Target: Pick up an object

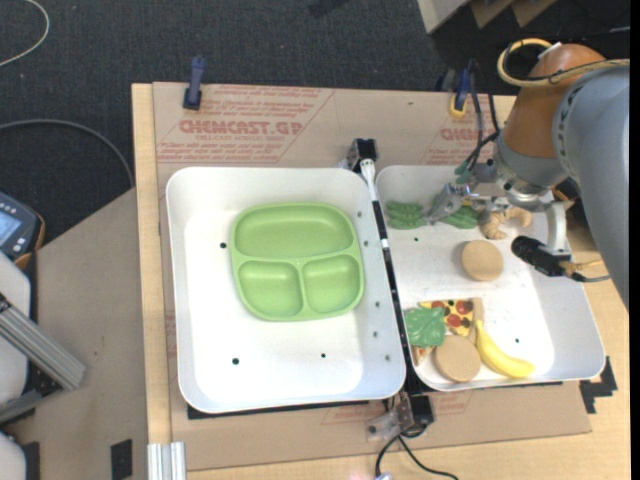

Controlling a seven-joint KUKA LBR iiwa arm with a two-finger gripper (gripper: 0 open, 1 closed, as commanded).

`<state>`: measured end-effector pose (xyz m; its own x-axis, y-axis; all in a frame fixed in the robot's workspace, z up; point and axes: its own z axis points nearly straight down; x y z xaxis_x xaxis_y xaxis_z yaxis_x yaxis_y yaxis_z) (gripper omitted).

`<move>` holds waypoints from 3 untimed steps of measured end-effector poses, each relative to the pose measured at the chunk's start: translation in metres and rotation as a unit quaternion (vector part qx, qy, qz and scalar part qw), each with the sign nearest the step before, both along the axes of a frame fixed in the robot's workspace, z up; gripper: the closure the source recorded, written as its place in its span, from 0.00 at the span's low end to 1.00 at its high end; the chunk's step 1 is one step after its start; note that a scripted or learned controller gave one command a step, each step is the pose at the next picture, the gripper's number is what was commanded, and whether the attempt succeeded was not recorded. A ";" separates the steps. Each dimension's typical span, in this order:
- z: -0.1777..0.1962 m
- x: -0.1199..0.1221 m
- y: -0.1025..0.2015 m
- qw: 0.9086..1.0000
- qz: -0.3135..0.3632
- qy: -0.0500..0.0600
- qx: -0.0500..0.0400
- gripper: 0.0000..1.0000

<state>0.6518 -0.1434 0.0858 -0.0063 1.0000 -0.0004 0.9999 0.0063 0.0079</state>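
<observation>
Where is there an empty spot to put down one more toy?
There is bare floor in the left bin, all around the green tray. In the right bin a small free patch lies between the round cookie and the pizza slice. It is crowded near the banana and by the gripper.

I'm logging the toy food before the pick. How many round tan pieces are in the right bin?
2. One round tan piece lies mid-bin, apart from the others. The second sits at the near edge, touching the banana and pizza slice. The claw may hide more.
</observation>
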 end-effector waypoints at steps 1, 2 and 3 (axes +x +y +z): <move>0.082 -0.025 -0.088 1.000 -0.006 -0.001 -0.004 0.00; -0.006 -0.027 -0.022 1.000 -0.001 0.008 0.003 0.00; -0.001 0.012 -0.054 1.000 -0.004 0.014 0.001 0.00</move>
